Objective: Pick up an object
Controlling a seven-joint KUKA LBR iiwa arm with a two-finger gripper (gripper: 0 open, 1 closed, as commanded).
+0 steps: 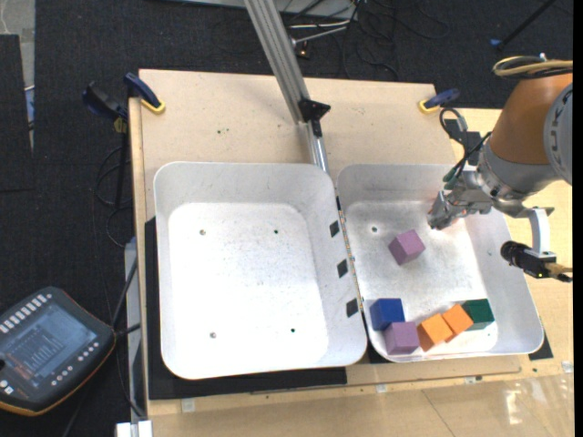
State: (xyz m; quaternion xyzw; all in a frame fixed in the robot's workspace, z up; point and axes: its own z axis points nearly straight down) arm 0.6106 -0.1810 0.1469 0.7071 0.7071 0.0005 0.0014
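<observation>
Arm comes in from the right, orange band visible above the wrist. The claw [441, 215] is low over the right bin [513, 285], in its upper half, near the back wall. Can't tell how far open it is from this angle, the tip is small and dark against the bin floor. Nothing visibly between its tips.

Nearest object: a purple cube [406, 246], sitting tilted on the bin floor just below-left of the claw, close but apart from it.

Rest of the objects are bunched along the front edge of the same bin: blue cube [387, 313], a second purple cube [402, 337] touching it from below, then an orange cube [440, 326] and a green cube [477, 314] next to it, running up to the right. All resting on the bin floor.

Left bin [182, 189] sits alongside on the counter [228, 116]. Teach pendant [47, 349] lies off the counter's lower left.
</observation>
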